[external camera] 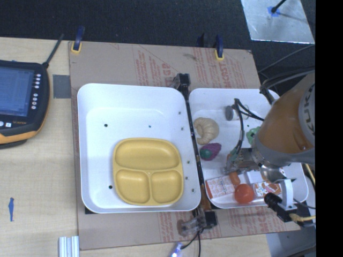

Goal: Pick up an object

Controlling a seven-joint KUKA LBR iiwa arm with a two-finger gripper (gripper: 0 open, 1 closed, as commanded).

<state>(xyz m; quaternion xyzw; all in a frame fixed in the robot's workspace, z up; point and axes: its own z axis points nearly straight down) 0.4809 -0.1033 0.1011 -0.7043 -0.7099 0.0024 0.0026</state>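
Overhead view of the two-bin workstation, with positions given relative to the right bin (214, 98). At its near edge lie a red tomato-like ball (244, 194) and, touching it, a flat red-and-white packet (218, 186), with a second printed packet (266, 188) just right of the ball. The arm (286, 125) enters from the right and covers the bin's right half; its tool (239, 162) hangs over the bin's middle, just above the ball, and its state cannot be told. Left of the tool sit a purple-and-green toy (210, 151) and, farther back, a beige pastry-shaped object (206, 129). Adjoining on the left, the left bin (96, 106) holds a yellow divided plate (148, 171). Both bins rest on cardboard (144, 63) on the table (32, 186).
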